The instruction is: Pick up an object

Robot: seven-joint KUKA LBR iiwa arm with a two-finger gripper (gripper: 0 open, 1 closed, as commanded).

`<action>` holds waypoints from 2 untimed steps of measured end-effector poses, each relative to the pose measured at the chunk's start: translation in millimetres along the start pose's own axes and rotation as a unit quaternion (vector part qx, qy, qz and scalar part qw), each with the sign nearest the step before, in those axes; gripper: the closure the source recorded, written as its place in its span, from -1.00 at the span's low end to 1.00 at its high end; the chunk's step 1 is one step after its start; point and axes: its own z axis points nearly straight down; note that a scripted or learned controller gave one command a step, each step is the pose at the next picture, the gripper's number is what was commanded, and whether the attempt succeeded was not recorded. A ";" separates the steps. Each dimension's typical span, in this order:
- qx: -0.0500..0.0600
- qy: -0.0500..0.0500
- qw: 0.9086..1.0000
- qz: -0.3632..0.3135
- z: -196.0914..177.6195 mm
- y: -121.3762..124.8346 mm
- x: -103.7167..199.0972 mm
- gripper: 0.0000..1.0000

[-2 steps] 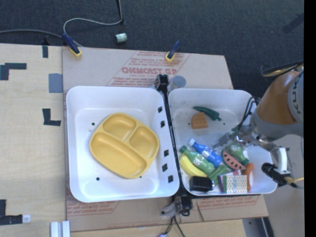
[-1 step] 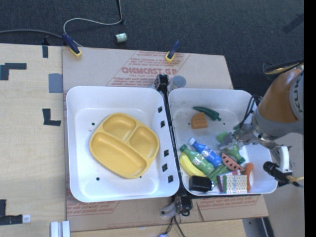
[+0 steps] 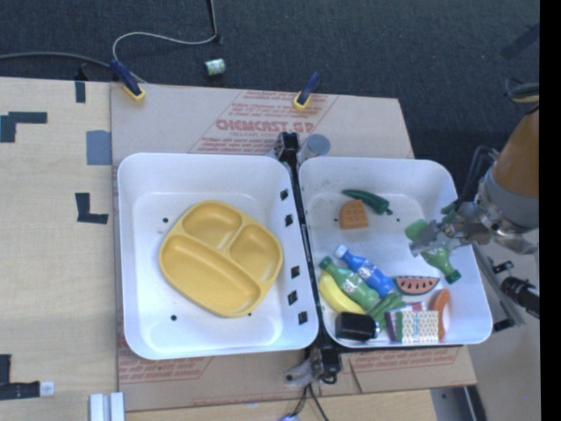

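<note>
Over right bin (image 3: 399, 172): gripper (image 3: 441, 238) apparently touching green toy (image 3: 428, 236); jaws' state cannot be told. Confirm grasp before lifting.

The 2 bins (image 3: 131, 261) are white. In the left one lies a yellow divided plate (image 3: 220, 257), all 1 shade. The right bin holds a mix: a dark green pepper (image 3: 368, 201), an orange-brown piece of bread (image 3: 354, 215), a blue bottle (image 3: 366, 273), a green bottle (image 3: 359, 289), a yellow banana (image 3: 336, 296), a black block (image 3: 356, 326), a watermelon slice (image 3: 415, 284) (red with dark seeds and a green rind), and a pale card (image 3: 419, 324) with a dotted grid pattern. The cardboard (image 3: 175, 121) under the bins is tan with red lettering. 2 clamps (image 3: 129, 79) are yellow and blue. The arm (image 3: 517, 169) is grey with an orange band.
</note>
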 end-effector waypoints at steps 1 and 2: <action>0.000 0.000 1.000 -0.001 -42.9 -17.5 32.9 1.00; 0.000 0.001 1.000 -0.001 -47.2 -17.6 61.8 1.00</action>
